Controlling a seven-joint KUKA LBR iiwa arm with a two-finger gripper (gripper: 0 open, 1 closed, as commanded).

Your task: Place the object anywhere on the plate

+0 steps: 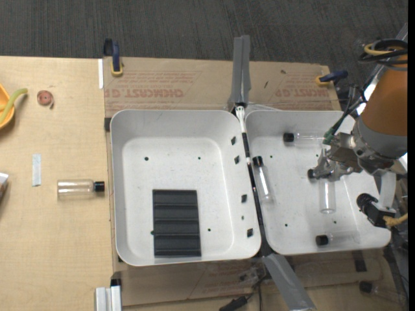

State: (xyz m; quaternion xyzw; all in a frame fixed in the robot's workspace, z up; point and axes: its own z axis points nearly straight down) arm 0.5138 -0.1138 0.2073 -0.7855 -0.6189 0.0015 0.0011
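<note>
Fingers' opening can't be told on gripper [322, 172] in right bin [363, 238]; clear vial [327, 196] just below, long axis up-down in view; plate [176, 223] dark, ribbed.

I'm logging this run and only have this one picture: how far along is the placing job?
Nothing looks done: the dark ribbed plate in the left bin has nothing on it. In hand: the gripper is low in the right bin, right at a clear tube; whether it grips the tube I cannot tell. Other tubes lie there too. Left: secure one, carry it across, set it on the plate.
</note>
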